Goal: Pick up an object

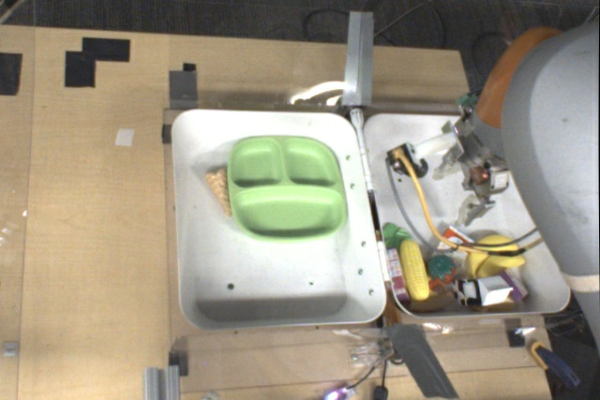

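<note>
Camera view looks down on a wooden bench (94,248) with two white bins side by side. In the left bin (192,229) lies a green divided plate (284,185), and a small tan piece (218,189) sticks out from under its left edge. The grey arm (553,155) reaches into the right bin (412,122), and the gripper (476,187) hangs over the middle of this bin, above the pile and not touching it. I cannot tell if the gripper is apart or together. The objects are crowded at the near end of the right bin: a yellow corn cob (413,269), a banana (497,250) just beside it, and a small white box (495,292) near the banana.
</note>
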You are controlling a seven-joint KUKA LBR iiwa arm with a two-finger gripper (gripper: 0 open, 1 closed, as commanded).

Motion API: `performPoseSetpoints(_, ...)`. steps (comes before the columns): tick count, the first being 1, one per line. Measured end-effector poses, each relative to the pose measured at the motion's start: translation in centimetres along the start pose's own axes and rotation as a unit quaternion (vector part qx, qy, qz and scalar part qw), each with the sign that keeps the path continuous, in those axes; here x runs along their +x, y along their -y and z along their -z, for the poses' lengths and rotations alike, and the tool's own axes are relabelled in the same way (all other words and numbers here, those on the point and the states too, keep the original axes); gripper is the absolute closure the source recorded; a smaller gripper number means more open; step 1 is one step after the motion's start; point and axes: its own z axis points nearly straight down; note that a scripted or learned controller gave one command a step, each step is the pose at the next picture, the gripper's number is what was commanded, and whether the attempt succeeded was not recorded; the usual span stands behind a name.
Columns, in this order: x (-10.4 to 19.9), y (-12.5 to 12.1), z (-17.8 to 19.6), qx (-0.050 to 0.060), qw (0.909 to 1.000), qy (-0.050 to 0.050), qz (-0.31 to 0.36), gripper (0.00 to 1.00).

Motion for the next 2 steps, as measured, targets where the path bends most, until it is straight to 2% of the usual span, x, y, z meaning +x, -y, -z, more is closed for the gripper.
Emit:
performPoseSetpoints(1, 5.7, 1.1, 0.6, 0.0, 1.0, -0.002, 0.001, 0.0)
performPoseSetpoints(2, -1.8, 1.8, -2.9, -0.002, 0.9999, -0.007, 0.011, 0.0)
